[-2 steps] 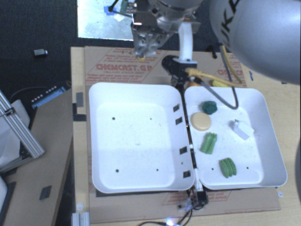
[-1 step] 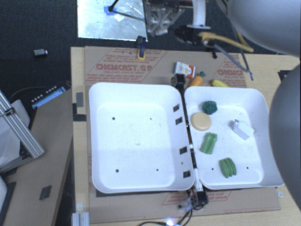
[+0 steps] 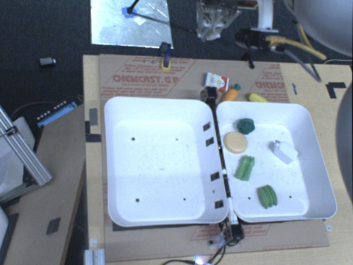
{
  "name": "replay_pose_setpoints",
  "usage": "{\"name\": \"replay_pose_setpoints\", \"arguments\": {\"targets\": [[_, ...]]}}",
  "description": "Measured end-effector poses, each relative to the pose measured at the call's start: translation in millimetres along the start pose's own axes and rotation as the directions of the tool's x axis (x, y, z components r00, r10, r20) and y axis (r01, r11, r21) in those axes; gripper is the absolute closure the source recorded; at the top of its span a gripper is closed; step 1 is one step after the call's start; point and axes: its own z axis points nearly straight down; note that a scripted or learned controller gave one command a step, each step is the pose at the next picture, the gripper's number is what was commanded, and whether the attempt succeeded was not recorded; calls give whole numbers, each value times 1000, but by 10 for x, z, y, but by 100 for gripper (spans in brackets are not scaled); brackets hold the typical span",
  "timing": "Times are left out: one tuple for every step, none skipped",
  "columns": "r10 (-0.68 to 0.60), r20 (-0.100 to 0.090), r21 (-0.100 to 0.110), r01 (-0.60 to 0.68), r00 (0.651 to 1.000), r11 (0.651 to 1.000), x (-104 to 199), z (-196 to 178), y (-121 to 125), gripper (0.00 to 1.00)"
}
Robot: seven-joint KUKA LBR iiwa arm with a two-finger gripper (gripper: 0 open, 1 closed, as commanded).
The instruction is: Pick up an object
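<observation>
The right bin (image 3: 314, 148) holds several small objects: a dark green lump (image 3: 246, 125), a cream round disc (image 3: 236, 142), a white-grey block (image 3: 283, 152), a light green ridged piece (image 3: 244, 168) and a darker green ridged piece (image 3: 267, 196). My gripper (image 3: 212, 29) hangs high beyond the far edge of the bench, well above and behind both bins, with nothing seen in it. The left bin (image 3: 160, 159) lies beside the right one, joined along a hinged middle seam.
Behind the bins on the cardboard lie a small white and red box (image 3: 216, 81), an orange piece (image 3: 230, 95) and a yellow piece (image 3: 257, 98). A yellow clamp (image 3: 165, 57) and a shiny metal sheet (image 3: 131, 15) sit further back. Cables trail from the arm at top right.
</observation>
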Motion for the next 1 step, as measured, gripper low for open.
{"name": "replay_pose_setpoints", "arguments": {"targets": [[-13,0,17,13,1000,1000,746,1589,-161,100]]}}
